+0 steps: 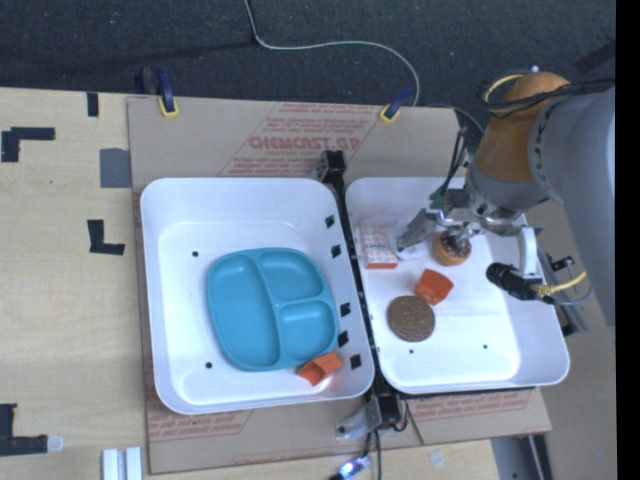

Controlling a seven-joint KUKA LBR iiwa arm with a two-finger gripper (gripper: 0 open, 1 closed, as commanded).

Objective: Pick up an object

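Observation:
In the right bin (500,363) lie a round brown disc (411,319), an orange-red block (434,286) just above it, a small brown and orange piece (452,252), and a pink and white packet (378,248) by the left wall. My gripper (443,232) hangs low over the upper middle of this bin, right above the small brown and orange piece and partly covering it. The grey arm with its orange band (510,138) comes in from the upper right.
The left bin (170,208) holds a blue divided plate (270,306) and a small orange object (318,369) near its lower right corner. Black clips run along the wall between the bins (346,268). A black cable part (510,280) hangs at the arm's right.

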